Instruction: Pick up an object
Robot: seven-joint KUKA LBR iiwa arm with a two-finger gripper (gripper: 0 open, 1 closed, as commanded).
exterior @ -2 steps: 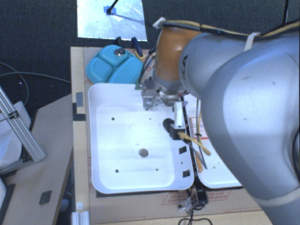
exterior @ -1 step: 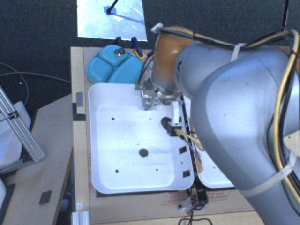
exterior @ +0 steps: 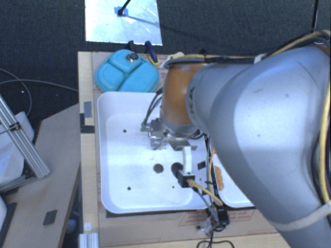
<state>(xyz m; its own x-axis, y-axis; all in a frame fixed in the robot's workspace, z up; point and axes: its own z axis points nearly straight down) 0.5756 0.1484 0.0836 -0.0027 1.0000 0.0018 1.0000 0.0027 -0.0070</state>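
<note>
So when we looked at this one, the arm [exterior: 258, 112] was reaching in from the right and blocking most of the right bin [exterior: 235, 198]. The gripper [exterior: 166, 141] hung over the middle of the left bin [exterior: 119, 154]. Honestly, we couldn't tell if the gripper was open or closed, because the wrist hid that end of it from above. Nothing looked held, as far as we could see.

The only real pickup candidate in the left bin was a small dark round thing [exterior: 158, 168] on the bin floor. It sat just toward the near edge from the gripper and a touch to the left in the view, clearly apart from it. It looked round, so there was no long axis to line up on. It could even have been a hole in the bin, and we weren't sure.

A brownish scrap [exterior: 219, 177] peeked out in the right bin, mostly behind the cables. The blue tub [exterior: 126, 74] sat outside the bins, at the far end.

Our guess was that the next move needed a short shift toward the near edge, then straight down.
</note>
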